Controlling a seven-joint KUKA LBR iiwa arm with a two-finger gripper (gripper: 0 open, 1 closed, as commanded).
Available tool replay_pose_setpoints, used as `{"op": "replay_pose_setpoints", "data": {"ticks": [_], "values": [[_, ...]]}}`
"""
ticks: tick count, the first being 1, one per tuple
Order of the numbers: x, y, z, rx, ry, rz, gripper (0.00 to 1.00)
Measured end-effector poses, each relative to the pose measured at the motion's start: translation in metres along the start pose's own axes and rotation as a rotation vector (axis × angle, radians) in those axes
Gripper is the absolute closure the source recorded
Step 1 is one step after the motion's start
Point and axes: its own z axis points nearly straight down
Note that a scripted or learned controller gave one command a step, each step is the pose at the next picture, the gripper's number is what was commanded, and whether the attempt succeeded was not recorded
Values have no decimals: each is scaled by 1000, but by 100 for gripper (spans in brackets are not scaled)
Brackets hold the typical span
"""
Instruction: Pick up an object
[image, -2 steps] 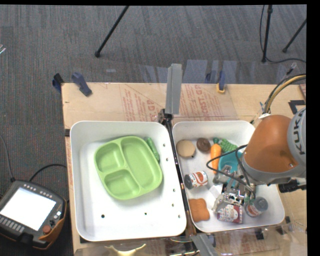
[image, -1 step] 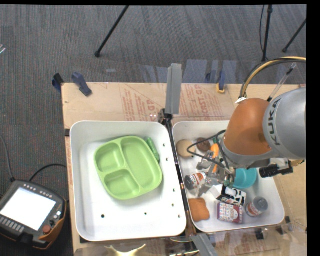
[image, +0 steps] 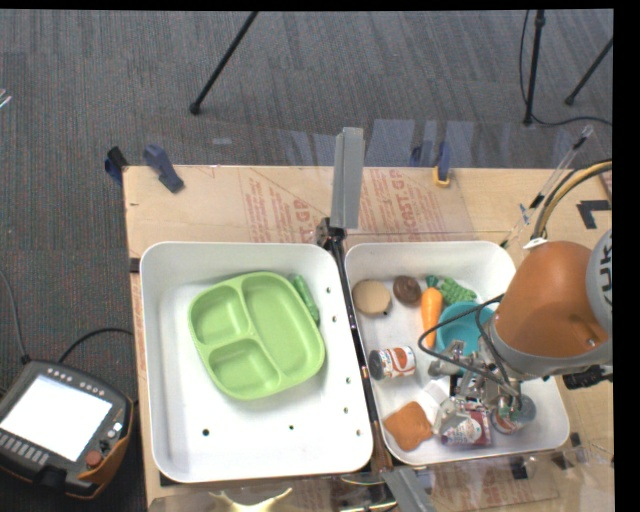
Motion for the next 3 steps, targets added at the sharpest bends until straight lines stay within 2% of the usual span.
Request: {"op": "replay_pose_setpoints", "data": {"ticks": [1, 2, 3], "values": [[-50, 56, 0, -1, 1, 356, 0], [-123, 56, 0, 0, -1, 503, 0], [-78, 55, 0, 1, 1, 544, 0]]}}
